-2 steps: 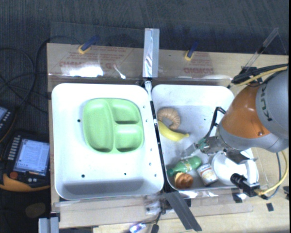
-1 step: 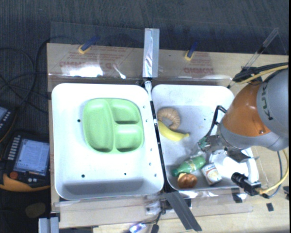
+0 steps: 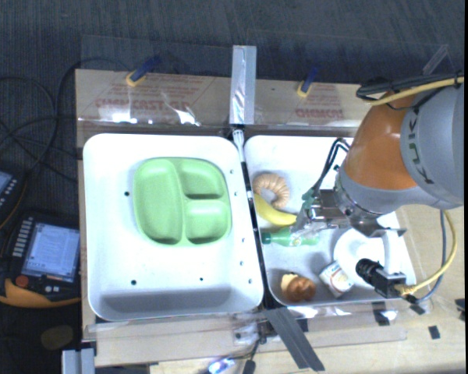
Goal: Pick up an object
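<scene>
So the arm [image 3: 409,158] is reaching down into the right bin [image 3: 327,148], with the gripper [image 3: 318,215] low over the clutter in the middle of it. It sits right at the yellow banana [image 3: 274,214] and a clear green bottle [image 3: 290,239] lying just below it. I honestly can't tell whether the fingers are open or closed here, the wrist and bits of metal hide that, and nothing is clearly pinched between them, so I wouldn't call anything grabbed.

Other stuff in that bin: a tan croissant-looking thing [image 3: 272,186] touching the banana's upper side, a brown lumpy item [image 3: 299,287] near the front edge, a small white cup [image 3: 337,277] beside it, and a white round piece [image 3: 354,248] partly under the arm.

The left bin [image 3: 109,287] just has a green divided tray [image 3: 182,199] sitting in the middle.

Progress-wise I'd say it's at the approach or grasp stage. Everything looks like it's lying on the bin floor, so the actual closing on something and the lift are both left to do. Banana or bottle seems the likely target.
</scene>
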{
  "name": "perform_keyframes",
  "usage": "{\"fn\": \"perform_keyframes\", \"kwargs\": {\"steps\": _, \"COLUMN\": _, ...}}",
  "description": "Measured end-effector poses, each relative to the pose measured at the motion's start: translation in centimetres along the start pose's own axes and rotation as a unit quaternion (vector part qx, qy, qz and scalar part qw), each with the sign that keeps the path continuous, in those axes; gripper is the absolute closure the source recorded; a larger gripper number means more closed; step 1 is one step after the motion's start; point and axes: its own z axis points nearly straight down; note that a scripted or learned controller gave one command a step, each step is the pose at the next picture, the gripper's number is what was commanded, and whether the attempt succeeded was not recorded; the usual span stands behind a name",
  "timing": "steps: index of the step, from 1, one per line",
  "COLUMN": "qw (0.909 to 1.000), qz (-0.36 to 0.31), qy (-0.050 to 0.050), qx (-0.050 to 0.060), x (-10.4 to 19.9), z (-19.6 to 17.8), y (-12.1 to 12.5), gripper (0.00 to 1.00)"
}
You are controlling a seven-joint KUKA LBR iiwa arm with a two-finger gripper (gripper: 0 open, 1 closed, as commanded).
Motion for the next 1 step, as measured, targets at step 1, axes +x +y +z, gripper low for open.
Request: {"fn": "perform_keyframes", "kwargs": {"steps": 1, "qw": 0.9995, "qz": -0.030, "qy": -0.001, "qx": 0.000, "x": 0.12, "z": -0.82, "y": 1.35, "gripper": 1.00}}
